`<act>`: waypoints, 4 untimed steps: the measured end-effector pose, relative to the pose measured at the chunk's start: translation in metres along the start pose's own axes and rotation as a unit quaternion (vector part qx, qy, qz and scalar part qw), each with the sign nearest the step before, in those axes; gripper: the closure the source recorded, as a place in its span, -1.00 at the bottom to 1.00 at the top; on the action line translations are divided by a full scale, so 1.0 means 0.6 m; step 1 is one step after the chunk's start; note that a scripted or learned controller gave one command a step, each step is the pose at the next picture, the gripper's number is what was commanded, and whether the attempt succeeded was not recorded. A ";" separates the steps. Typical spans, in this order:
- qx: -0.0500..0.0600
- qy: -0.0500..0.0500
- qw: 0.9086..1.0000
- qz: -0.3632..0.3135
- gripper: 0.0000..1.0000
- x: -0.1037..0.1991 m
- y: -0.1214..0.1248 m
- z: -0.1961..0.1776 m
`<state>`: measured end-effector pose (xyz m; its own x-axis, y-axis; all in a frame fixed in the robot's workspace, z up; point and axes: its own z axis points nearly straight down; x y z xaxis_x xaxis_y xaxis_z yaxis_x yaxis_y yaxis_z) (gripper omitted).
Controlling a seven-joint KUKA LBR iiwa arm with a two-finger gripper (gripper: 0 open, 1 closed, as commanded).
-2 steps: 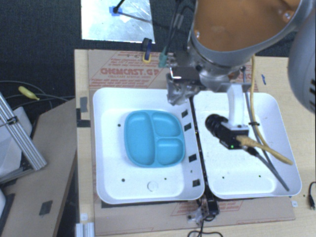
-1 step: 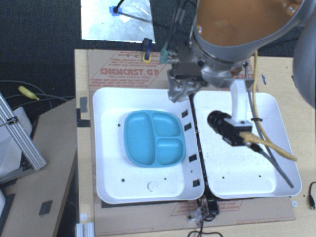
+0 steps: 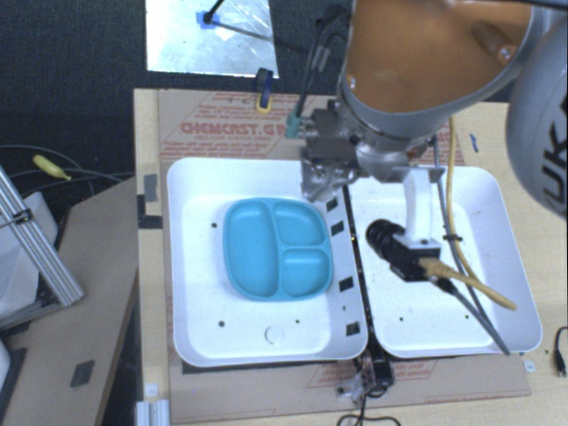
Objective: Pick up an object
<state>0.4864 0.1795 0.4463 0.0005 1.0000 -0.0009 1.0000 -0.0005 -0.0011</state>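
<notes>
Dark carpet lies behind the table (image 3: 151, 238), and a brown cardboard sheet (image 3: 226, 127) with red lettering covers the table's top under the bins. The grey arm (image 3: 532, 87) with its broad orange band (image 3: 417, 43) takes up the upper right and comes down to the gripper (image 3: 321, 185), which hangs over the far edge of the bins, close to the seam where the two meet. It stands end-on to the camera and dark against the wrist block, so I cannot tell whether it is spread or pressed together; nothing can be made out in it.

The left bin (image 3: 200, 327) spreads out to the left of the gripper and nearer the camera. The right bin (image 3: 497, 238) lies to the gripper's right. A blue divided plate (image 3: 271, 251) lies flat on the floor of the left bin, just down and left of the gripper, and its far right corner comes close under the gripper; I cannot tell whether they touch.

To the right of the gripper a white bracket (image 3: 417, 211) hangs from the wrist and carries a black cylinder (image 3: 395, 247) over the right bin, with yellow hoses (image 3: 470, 287) trailing from it. Well up and left of the gripper a silvery sheet (image 3: 209, 25) lies on the carpet, and nearer, on the cardboard, sits a small yellow and blue clip (image 3: 264, 91).
</notes>
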 end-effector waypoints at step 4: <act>-0.006 0.002 1.000 -0.006 1.00 -0.039 0.003 -0.072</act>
